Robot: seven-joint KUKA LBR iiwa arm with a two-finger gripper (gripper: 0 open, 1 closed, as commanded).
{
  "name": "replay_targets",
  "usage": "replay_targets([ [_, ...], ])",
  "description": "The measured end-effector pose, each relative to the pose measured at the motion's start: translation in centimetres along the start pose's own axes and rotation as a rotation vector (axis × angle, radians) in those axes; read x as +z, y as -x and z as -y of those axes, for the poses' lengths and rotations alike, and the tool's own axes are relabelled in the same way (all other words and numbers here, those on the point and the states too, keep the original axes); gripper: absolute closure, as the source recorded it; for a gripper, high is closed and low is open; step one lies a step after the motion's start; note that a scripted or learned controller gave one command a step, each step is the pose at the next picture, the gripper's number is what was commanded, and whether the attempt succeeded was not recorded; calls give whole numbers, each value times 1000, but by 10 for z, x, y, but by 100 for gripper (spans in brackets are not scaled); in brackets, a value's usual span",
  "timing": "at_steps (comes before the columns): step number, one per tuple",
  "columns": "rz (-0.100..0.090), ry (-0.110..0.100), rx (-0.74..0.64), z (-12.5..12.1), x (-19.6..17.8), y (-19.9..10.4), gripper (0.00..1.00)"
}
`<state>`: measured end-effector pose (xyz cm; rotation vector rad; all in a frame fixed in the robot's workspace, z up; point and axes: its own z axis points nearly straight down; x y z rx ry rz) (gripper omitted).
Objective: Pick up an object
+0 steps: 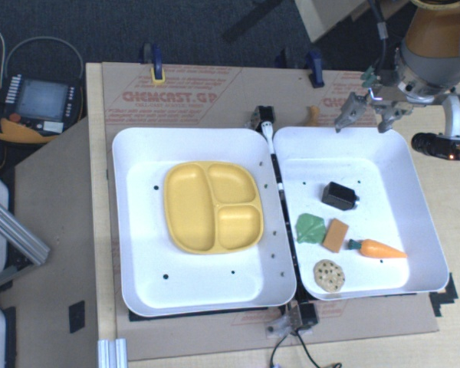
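in right bin [414, 167], tapered carrot [379, 248]

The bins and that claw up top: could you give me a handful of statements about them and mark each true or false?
1. The yellow divided plate lies in the left bin. True.
2. The claw grips the toy carrot. False: its fingers are spread with nothing between them, up over the far edge of the right bin, and the carrot lies in that bin.
3. The cookie is in the right bin's near part. True.
4. The black block sits on the yellow plate. False: it lies in the right bin, apart from the plate.
5. The green piece lies beside the orange-brown block. True.
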<state>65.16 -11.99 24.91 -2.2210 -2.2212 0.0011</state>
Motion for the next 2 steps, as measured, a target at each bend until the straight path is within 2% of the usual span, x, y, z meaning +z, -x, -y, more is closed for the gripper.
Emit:
replay_targets([
  [2, -1, -6, -1, -7, 104, 8, 0],
])
